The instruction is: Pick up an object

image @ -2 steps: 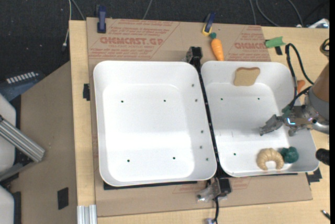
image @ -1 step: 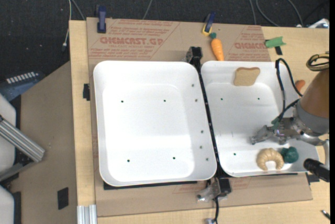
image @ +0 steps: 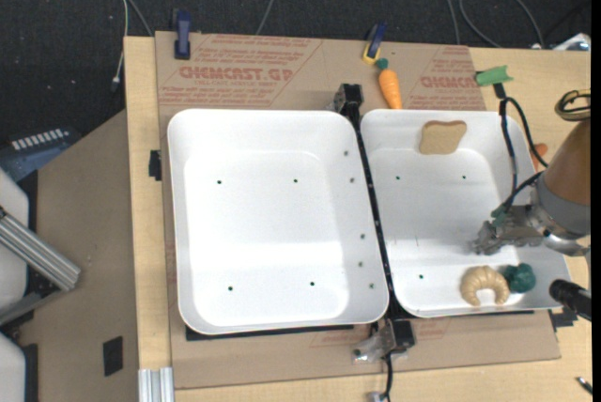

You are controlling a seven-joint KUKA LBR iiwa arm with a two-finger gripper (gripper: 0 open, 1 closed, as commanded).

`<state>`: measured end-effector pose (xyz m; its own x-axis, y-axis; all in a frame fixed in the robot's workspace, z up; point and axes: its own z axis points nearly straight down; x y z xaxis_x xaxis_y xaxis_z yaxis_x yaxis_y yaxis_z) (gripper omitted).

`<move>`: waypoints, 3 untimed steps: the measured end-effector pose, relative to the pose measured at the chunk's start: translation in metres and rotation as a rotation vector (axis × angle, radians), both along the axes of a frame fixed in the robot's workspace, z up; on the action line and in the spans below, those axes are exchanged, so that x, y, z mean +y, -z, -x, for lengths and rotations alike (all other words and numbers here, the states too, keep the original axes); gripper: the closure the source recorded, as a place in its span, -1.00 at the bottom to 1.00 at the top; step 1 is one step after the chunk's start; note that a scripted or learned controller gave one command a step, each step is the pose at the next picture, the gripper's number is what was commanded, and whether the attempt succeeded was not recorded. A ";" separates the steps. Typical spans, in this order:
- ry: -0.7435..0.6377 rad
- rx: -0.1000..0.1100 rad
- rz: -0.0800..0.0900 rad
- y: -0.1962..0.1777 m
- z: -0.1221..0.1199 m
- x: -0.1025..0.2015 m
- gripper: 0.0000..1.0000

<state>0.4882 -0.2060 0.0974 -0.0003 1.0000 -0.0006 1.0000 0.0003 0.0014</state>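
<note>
Two shallow white bins sit side by side on a tabletop [image: 150,203] covered with brown cardboard sheets; the left bin [image: 272,222] shows only small dark dots on its floor; the right bin [image: 432,203] carries the loose things; the arm [image: 568,193] comes in from the right edge, its grey body and an orange-brown section showing above the bin's right rim; the tool [image: 488,238] hangs low over the right bin's floor, near the right side, its dark greenish fingers pointing left, and whether those fingers are apart or together I cannot tell, since the blur and the angle hide the gap; nothing is seen between them; a croissant [image: 485,285], pale tan and curled, lies near the front rim of the right bin, just below the tool and apart from it; a small dark green object [image: 520,277] rests just beside the croissant on its right, close to touching it; a flat tan piece shaped like a slice of toast [image: 441,137] lies against the back wall of the right bin, well apart from the tool; outside the bins, a toy carrot [image: 389,87] with a green top lies on the cardboard behind the right bin; a blue clamp [image: 181,33] grips the back edge of the cardboard at the left, and a green clamp [image: 493,76] sits at the back right
</note>
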 end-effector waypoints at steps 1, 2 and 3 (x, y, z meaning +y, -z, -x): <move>-0.001 -0.003 0.001 -0.059 -0.007 0.004 1.00; 0.000 -0.003 0.000 -0.103 -0.005 0.008 1.00; 0.000 -0.001 0.000 -0.124 -0.006 0.008 1.00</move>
